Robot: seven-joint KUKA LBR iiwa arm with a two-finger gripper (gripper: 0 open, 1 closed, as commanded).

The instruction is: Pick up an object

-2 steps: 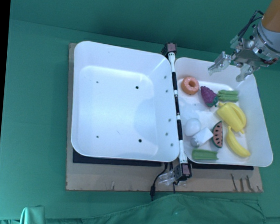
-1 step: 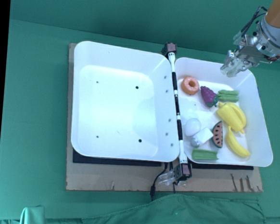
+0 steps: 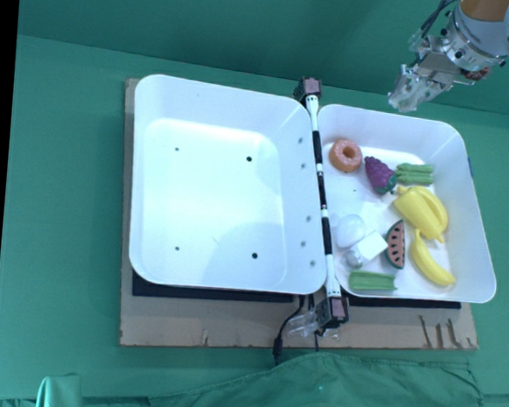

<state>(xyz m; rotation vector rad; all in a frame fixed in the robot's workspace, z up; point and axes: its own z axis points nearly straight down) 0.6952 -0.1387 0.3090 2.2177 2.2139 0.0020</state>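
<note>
The right bin (image 3: 473, 185) holds the objects: a doughnut (image 3: 345, 154) at its far left, purple grapes (image 3: 379, 175) and a green vegetable (image 3: 415, 174) beside it, a yellow pepper (image 3: 421, 210), a banana (image 3: 430, 260), a watermelon slice (image 3: 396, 244), a light bulb (image 3: 350, 229) and a green piece (image 3: 371, 281) nearest. The gripper (image 3: 409, 95) hangs above the far rim (whether it is parted or closed cannot be told), carrying nothing visible. The left bin (image 3: 156, 111) lies alongside.
</note>
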